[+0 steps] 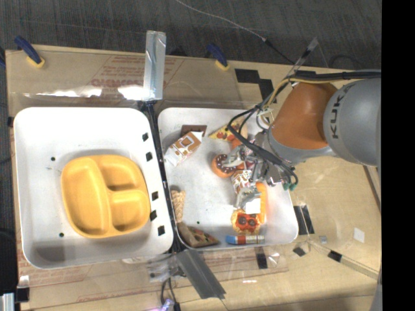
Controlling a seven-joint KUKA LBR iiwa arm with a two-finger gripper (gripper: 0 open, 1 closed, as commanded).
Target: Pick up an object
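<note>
My gripper [248,168] hangs low over the right bin [201,193], in its right half, among several small items. Directly beside it on the left lies a round orange and brown object [222,166]. Just below it lies an orange packet [249,216] with a white label. A brown and white snack packet [183,145] rests at the bin's upper left. The wrist and cables hide what is directly under the gripper.
The left bin [32,141] holds a yellow divided plate [104,193]. In the right bin, a blue and red marker [245,240] lies along the front wall, a brown wrapper [198,237] sits at the front left, and a grainy bar [176,203] lies by the left wall.
</note>
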